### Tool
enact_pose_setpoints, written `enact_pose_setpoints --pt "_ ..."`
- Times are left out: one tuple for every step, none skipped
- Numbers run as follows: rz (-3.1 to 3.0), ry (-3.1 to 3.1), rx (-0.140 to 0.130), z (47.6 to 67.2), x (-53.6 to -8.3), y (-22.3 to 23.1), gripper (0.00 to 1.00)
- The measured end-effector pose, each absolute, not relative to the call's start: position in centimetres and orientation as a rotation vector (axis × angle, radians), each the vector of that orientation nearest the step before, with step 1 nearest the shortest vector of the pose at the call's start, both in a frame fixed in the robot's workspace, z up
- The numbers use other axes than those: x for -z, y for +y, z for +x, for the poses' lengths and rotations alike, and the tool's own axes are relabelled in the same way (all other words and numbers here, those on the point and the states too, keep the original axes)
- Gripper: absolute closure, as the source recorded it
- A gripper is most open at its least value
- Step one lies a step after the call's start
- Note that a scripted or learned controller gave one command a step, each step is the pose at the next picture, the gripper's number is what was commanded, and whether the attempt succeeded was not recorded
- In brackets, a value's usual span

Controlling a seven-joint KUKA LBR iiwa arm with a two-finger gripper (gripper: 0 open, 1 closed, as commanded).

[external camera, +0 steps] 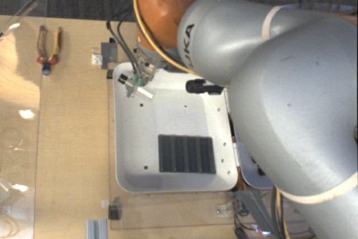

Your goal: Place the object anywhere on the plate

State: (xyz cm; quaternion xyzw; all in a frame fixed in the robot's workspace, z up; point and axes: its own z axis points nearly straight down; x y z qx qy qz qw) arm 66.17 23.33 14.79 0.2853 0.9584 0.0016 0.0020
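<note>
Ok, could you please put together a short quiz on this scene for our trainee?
1. True or false: the red-handled pliers lie on the bench, outside the bins.
2. Over which part of the left bin is the tool, as the camera sees it? A) upper-left corner B) centre C) lower-right corner
3. Fill in: the dark ribbed slab lies in the ___ bin.

Key: 1 true; 2 A; 3 left.

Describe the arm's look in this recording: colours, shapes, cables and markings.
The arm has bulky, rounded, glossy grey links and an orange dome-shaped band above the wrist. Black KUKA lettering runs along the grey shell. Yellow and black cables loop past the orange section down toward the small metallic gripper.
</note>
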Motion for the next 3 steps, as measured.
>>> enact_pose_setpoints --pt "0.782 3.032 0.011 66.2 -8.9 22.5 1.0" --pt "0.247 3.121 -0.004 65.0 -13.5 23.2 1.0" --pt "-0.65 3.061 0.019 66.6 -9.0 22.2 1.0"
